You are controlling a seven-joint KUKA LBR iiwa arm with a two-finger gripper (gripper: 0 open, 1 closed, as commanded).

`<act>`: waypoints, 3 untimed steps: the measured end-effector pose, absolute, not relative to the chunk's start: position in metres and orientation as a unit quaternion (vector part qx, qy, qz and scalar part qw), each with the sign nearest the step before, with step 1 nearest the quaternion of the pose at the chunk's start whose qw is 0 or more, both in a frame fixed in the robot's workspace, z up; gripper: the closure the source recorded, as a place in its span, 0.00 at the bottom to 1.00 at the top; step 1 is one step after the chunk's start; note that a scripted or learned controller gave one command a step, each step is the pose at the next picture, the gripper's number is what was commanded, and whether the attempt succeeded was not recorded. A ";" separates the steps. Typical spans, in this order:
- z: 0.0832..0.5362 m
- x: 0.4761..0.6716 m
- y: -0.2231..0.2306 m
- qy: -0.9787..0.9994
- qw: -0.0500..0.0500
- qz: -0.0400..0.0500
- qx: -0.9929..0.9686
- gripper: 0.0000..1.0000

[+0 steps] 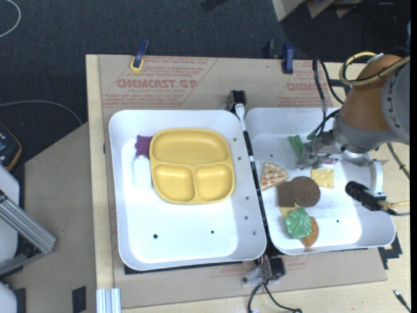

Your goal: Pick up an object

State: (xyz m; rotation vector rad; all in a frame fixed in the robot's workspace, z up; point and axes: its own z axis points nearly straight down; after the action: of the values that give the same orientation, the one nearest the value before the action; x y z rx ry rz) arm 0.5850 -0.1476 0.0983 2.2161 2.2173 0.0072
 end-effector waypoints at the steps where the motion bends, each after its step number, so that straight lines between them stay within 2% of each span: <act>1: 0.157 0.578 -0.144 0.707 0.003 0.002 0.707 1.00; 2: 0.216 0.572 -0.141 0.708 0.004 0.002 0.707 1.00; 3: 0.226 0.573 -0.141 0.708 0.002 0.001 0.707 1.00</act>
State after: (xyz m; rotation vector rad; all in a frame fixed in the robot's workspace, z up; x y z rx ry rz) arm 0.5727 -0.1407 0.2256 2.2171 2.2197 0.0031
